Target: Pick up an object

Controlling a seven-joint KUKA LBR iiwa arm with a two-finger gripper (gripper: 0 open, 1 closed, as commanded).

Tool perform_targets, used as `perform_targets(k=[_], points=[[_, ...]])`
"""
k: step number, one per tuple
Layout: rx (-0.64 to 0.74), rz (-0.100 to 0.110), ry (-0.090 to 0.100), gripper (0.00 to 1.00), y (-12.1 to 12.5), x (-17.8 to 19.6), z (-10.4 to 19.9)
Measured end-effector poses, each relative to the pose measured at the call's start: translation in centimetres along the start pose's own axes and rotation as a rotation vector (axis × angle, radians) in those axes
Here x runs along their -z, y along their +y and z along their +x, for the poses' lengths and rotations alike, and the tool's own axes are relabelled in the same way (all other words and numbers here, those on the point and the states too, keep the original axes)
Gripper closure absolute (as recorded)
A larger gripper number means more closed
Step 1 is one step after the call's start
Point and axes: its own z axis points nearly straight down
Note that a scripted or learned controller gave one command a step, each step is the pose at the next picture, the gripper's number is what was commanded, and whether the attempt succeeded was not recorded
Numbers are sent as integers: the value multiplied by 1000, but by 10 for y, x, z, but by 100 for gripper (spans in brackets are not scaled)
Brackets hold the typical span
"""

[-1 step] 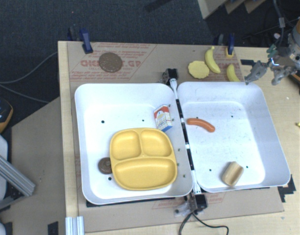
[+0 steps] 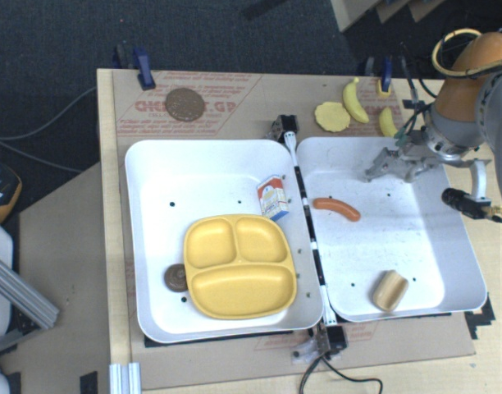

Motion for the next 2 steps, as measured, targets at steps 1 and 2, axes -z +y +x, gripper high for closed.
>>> perform_targets(k=[1,2], points=[[-4,-29,-30,0,0,89,-8],[-2,-12,-13,0,-90,1,-4]])
